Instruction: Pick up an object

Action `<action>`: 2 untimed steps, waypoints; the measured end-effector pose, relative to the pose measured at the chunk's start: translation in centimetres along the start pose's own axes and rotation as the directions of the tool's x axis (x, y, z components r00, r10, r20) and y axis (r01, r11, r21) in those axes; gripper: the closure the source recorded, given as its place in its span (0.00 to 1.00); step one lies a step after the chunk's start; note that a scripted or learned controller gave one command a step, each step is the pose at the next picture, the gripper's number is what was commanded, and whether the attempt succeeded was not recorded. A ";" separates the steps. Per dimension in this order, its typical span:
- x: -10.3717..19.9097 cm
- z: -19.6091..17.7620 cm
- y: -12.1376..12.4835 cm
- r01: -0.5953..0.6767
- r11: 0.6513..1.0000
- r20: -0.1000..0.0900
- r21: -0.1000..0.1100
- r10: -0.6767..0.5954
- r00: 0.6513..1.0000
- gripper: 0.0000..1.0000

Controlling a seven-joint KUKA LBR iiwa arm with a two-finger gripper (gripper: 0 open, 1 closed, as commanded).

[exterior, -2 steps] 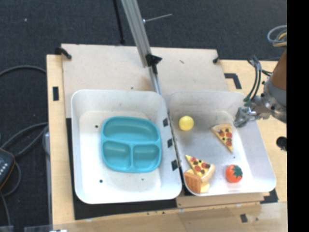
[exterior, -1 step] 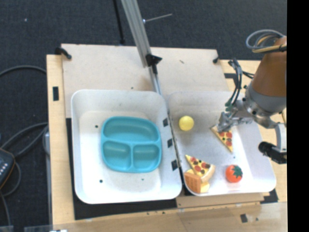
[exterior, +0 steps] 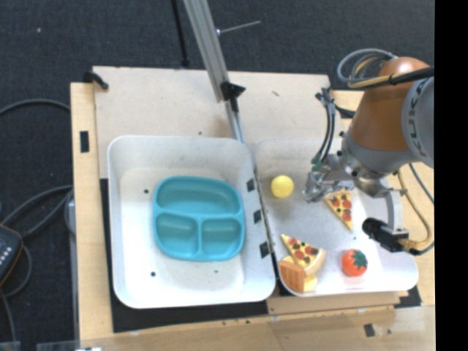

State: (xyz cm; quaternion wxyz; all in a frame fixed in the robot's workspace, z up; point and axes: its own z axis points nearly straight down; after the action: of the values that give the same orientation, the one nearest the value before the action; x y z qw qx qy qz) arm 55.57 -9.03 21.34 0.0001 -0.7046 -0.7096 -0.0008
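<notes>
In the right bin (exterior: 292,156) lie a yellow ball (exterior: 282,186), a small pizza slice (exterior: 341,207), a larger pizza slice with a thick crust (exterior: 300,261) and a red tomato (exterior: 354,262). My gripper (exterior: 319,186) hangs low over the bin's upper middle, between the yellow ball and the small pizza slice, close to that slice's left corner. I see nothing held between its fingers. The grey and orange arm (exterior: 384,123) comes in from the right above it.
The left bin (exterior: 128,196) holds a teal divided tray (exterior: 197,218). A slanted metal rail (exterior: 212,50) rises behind the bins. Cables loop around the arm's wrist (exterior: 365,61), and a black part (exterior: 384,234) sticks out over the right bin near the tomato.
</notes>
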 end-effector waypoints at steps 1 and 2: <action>4.9 -1.6 -0.4 0.001 1.000 0.000 -0.003 -0.001 1.000 1.00; 9.9 -2.4 -1.6 0.001 1.000 -0.001 0.000 -0.001 1.000 1.00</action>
State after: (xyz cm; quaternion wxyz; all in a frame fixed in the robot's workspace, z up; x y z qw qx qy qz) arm 53.93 0.90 23.72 0.0003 -0.7042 -0.7100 -0.0013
